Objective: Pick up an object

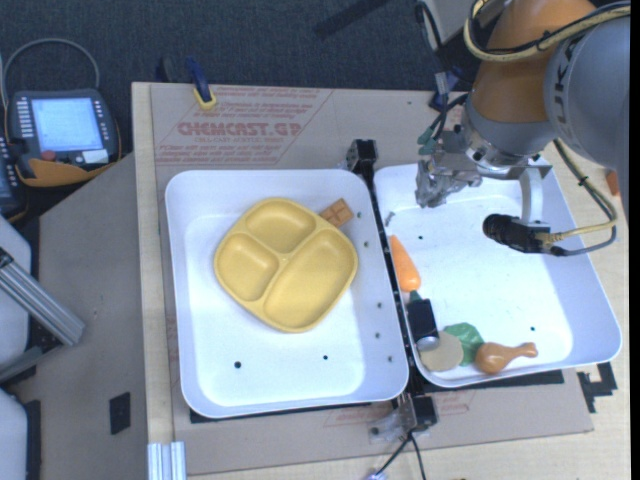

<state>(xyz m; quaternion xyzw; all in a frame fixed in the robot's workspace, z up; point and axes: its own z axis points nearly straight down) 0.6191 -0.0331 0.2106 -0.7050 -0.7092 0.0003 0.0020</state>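
We are hanging our gripper point(437, 190) over the far left corner of the right bin point(580, 298), close to the wall it shares with the left bin point(190, 298), and nothing is lying between our fingers; seen from above they are looking drawn close together, though we are not able to tell for certain whether they are shut or slightly parted. The nearest thing to pick is the toy carrot point(403, 263), which is lying against the dividing wall of the right bin, below the gripper in this view, that is, toward the near edge of the bench. Its long axis is running roughly along that wall, from far to near with a slight slant, so we are judging that the fingers will need to straddle it across the short way, one side being crowded by the wall. Farther along the same wall, well apart from the gripper, a black block point(421, 318), a pale round piece point(440, 352), a green piece point(466, 336) and a toy drumstick point(505, 354) are bunching in the near corner. In the left bin a yellow divided plate point(287, 264) is sitting with a small brown piece point(336, 212) touching its far rim.
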